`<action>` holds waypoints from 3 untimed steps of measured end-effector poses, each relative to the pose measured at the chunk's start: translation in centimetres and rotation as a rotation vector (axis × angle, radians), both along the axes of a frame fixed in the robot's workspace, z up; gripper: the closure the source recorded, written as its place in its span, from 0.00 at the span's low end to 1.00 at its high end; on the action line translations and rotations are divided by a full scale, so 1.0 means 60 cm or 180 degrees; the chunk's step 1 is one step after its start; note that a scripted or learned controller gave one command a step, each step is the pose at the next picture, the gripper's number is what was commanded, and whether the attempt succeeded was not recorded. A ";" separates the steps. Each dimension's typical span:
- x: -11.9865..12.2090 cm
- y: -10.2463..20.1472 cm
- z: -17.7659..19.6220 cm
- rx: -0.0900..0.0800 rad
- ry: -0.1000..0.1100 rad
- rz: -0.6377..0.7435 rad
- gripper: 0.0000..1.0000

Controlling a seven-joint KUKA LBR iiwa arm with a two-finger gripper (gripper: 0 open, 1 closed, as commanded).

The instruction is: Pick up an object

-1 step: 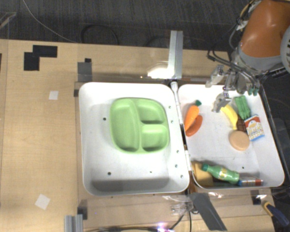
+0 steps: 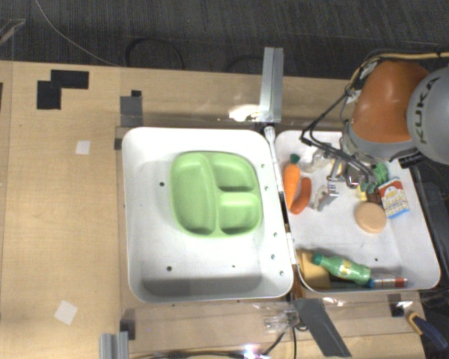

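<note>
Two shallow white bins are seen side by side on the wooden counter (image 2: 52, 223), both smooth, rounded at the corners. In the left bin (image 2: 146, 275) a pale green divided plate (image 2: 214, 193) is laid, glossy plastic, with one long compartment on its left and two smaller ones on its right.

Over the right bin (image 2: 426, 264) the grey arm is reached in, its rounded orange band (image 2: 385, 99) bulging above the wrist, black cables looped beside it. The metallic end effector (image 2: 337, 179) is hung low at the bin's upper middle; whether its fingers are parted or closed cannot be told from this angle, and nothing is seen between them.

Just to its left an orange carrot (image 2: 292, 182) is lying, tapered and smooth, its long axis running up and down the view, with a shorter red-orange piece (image 2: 303, 194) pressed against its right side. To the right a flat tan disc (image 2: 371, 218) is set, a small printed packet (image 2: 393, 199) just beside it. Along the near wall a green bottle (image 2: 346, 268) is laid on its side, its long axis nearly left to right, with a tan piece (image 2: 312, 269) at its left end.
</note>
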State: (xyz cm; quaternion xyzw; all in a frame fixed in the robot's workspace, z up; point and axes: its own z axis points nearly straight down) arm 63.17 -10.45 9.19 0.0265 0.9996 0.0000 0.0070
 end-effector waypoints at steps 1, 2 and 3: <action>-0.050 0.024 -0.004 0.0001 0.0000 -0.0095 0.00; -0.143 0.029 -0.001 -0.0005 -0.0011 0.0201 0.00; -0.204 0.018 -0.001 -0.0002 -0.0037 -0.0186 0.00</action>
